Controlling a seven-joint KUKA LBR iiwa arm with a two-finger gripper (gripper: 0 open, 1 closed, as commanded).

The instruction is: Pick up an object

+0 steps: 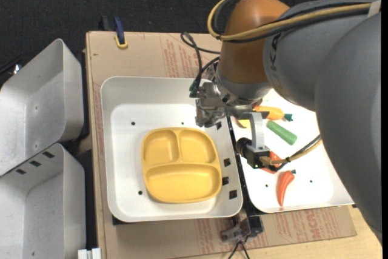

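Red lettering (182, 57), unreadable, on cardboard (151, 54) beneath white bins (115, 148).

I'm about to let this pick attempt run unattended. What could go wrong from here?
1. The gripper hangs near the left bin's far right corner, beside the yellow tray, so it may close on nothing.
2. The tray is wide and flat, so fingers may slip off its rim.
3. The green piece and the orange pepper lie in the right bin under the arm, which partly hides them from the camera.
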